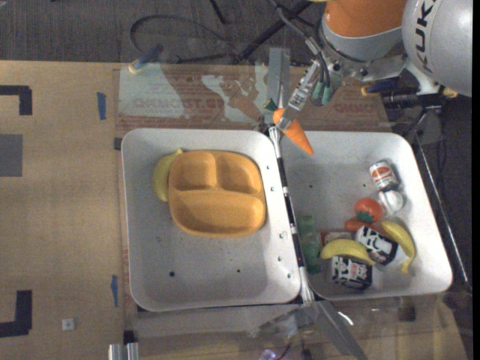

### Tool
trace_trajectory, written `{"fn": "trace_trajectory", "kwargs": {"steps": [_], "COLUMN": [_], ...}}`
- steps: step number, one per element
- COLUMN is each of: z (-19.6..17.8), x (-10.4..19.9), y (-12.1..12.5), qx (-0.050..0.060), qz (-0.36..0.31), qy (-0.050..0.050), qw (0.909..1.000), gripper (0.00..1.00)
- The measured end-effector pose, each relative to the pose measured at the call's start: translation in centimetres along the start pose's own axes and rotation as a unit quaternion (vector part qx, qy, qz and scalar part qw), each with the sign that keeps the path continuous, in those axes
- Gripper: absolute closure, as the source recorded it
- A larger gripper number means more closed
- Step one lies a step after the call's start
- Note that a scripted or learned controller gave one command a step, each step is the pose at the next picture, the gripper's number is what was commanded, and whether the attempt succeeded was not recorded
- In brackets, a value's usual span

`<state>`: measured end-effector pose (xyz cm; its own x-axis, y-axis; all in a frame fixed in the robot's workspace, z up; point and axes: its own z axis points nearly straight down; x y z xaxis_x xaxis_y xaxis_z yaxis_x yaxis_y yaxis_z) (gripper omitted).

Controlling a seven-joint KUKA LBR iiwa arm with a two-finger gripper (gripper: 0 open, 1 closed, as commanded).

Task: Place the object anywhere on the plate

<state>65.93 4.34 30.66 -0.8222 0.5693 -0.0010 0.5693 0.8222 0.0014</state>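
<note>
While your gripper (279,118) hung above the wall between the two bins, it was clenched on the top end of the carrot (298,136), whose long axis ran down and to the view's right, its tip over the back left corner of the right bin (435,223). From there the plate (217,192) lay to the view's left and nearer the camera, in the left bin (150,276), well apart from the carrot. You would, I judge, have needed to carry it across that wall before letting go.
</note>
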Motion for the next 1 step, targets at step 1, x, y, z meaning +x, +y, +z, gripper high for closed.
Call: {"fn": "trace_trajectory", "kwargs": {"steps": [1], "z": [1.02], "x": [0.07], "y": [-0.28], "qx": [0.000], "qz": [0.013], "qy": [0.000], "qw": [0.9999], "gripper": [1.00]}}
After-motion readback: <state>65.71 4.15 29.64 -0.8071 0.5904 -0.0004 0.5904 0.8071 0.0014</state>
